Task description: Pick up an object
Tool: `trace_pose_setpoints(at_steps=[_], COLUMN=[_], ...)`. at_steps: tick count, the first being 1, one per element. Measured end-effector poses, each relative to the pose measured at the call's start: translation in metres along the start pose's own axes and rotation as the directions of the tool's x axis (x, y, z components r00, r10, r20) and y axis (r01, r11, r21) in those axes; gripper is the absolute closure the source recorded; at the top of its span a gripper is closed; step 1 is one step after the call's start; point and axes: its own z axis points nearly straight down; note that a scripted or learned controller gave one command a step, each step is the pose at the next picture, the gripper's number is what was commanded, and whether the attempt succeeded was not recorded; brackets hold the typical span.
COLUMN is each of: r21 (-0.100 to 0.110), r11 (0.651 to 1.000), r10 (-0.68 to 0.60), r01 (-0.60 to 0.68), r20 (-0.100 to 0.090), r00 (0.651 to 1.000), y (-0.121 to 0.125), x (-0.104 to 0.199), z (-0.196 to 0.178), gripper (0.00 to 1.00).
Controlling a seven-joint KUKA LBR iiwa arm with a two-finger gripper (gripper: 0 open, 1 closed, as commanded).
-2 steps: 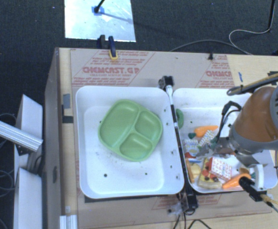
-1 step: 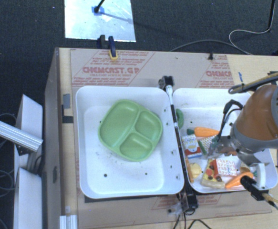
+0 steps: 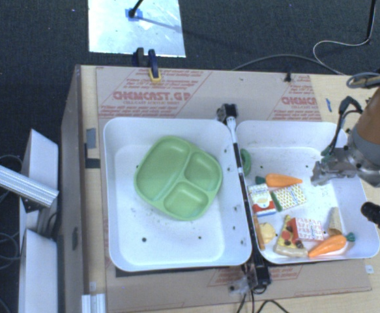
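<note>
The right bin (image 3: 287, 142) holds several toy foods: an orange carrot (image 3: 283, 180), a small box with a red and white label (image 3: 262, 201), a checkered packet (image 3: 289, 196), a pizza slice (image 3: 290, 236), a red patterned packet (image 3: 310, 229), a second carrot (image 3: 330, 244) and a green piece (image 3: 245, 161) by the divider. My gripper (image 3: 324, 172) hangs over the right side of this bin, to the right of the first carrot, with nothing seen between its fingers.
The left bin (image 3: 128, 240) holds a green divided plate (image 3: 178, 177). A rail (image 3: 240, 168) separates the bins. The arm (image 3: 379, 132) comes in from the right edge. Cardboard (image 3: 176, 93) lies under the bins.
</note>
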Motion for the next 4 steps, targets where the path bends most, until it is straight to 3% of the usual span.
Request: trace_pose_setpoints(at_steps=[1, 2, 3, 4], r21=[0.003, -0.003, -0.005, 0.0], r11=[1.0, 1.0, 1.0, 1.0], r10=[0.0, 0.001, 0.0, -0.002], r01=[0.0, -0.001, 0.0, 0.002], r20=[-0.002, 0.001, 0.001, -0.002], r00=[1.0, 1.0, 1.0, 1.0], y=[-0.001, 0.013, 0.013, -0.016], x=[0.001, 0.045, 0.045, 0.081], z=[0.001, 0.082, 0.072, -0.042], gripper=[0.0, 0.0, 1.0, 1.0])
